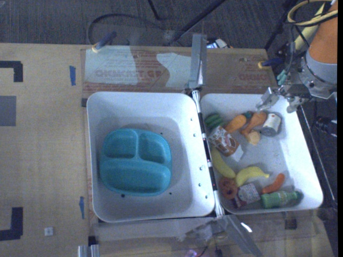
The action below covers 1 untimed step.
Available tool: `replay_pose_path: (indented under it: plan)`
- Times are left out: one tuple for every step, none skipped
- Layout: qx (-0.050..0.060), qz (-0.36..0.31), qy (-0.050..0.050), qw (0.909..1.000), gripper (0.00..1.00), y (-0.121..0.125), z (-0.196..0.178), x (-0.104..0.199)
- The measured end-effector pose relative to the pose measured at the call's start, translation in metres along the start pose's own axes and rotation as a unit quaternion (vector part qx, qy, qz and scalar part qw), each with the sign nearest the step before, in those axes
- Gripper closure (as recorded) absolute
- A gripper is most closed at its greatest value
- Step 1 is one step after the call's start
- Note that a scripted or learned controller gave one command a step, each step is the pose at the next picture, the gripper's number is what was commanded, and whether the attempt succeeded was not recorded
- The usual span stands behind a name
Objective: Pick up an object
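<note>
Camera view: the gripper hangs over the right bin's far edge, fingers apart and holding nothing, just above a small can lying beside an orange carrot. The can is probably light, stiff and smooth-sided, so best pinched across its round body.

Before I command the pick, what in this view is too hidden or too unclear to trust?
- Pincer, camera view: small and blurred at the right bin's top edge; its state is unreadable.
- Arm: cut off by the picture's right edge.
- Packet: label too small to read.
- Doughnut: partly covered by the small can beside it.
</note>
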State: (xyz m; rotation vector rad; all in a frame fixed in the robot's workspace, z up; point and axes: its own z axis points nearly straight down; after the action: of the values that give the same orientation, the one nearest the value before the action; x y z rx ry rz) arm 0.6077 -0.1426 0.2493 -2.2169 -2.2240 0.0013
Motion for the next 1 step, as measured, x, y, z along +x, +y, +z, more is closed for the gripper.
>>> replay_pose_path:
  plan:
    - [0.000,0.000,0.000,1.0000,0.00,-0.0325,0.0143,-0.0005]
